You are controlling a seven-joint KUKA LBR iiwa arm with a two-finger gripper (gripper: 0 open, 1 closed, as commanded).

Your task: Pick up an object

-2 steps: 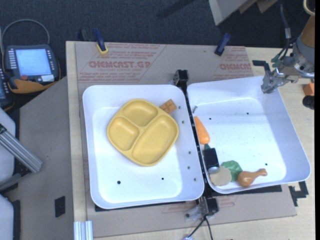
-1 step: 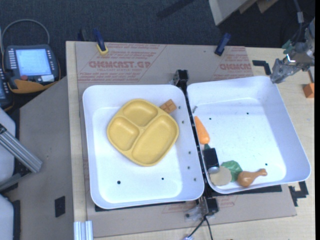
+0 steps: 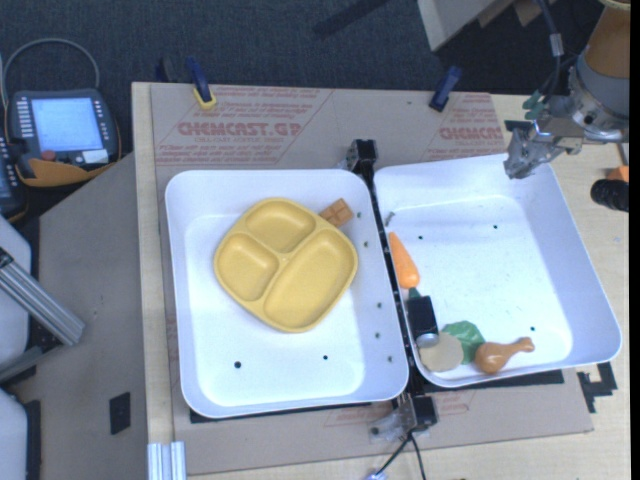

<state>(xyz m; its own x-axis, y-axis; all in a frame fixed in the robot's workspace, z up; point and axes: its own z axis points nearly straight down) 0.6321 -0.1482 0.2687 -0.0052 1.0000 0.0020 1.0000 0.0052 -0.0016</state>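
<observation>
Grey two-finger gripper (image 3: 521, 165) poised over right shallow white bin's (image 3: 560, 258) twelve o'clock rim; finger state impossible to tell. Orange plastic carrot (image 3: 403, 259) lying well apart, toward eight o'clock of fingertips, against that bin's nine o'clock wall.

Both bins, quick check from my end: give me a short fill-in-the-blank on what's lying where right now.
1. The yellow divided plate lies in the ____ bin.
2. The orange carrot lies in the right bin, close to its ____ wall.
3. The toy drumstick lies along that bin's ____ edge, beside the green piece.
4. The gripper hovers over the right bin's ____ rim.

Missing words: left; left; near; far
</observation>
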